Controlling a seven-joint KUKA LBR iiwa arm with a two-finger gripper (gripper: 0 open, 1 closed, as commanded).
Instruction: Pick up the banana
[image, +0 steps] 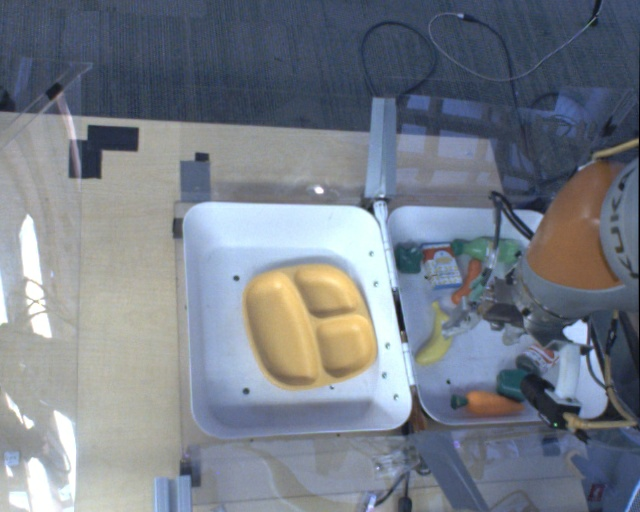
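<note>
Left of the gripper (470, 318), past the bin wall (398, 300), the yellow tray (310, 325) is out of play. The banana (438, 338) lies just below-left of the fingertips, near that wall — come straight down and straddle it. Whether the fingers are apart I cannot tell. The carrot (490, 403) lies nearer the front edge — little room there.
</note>
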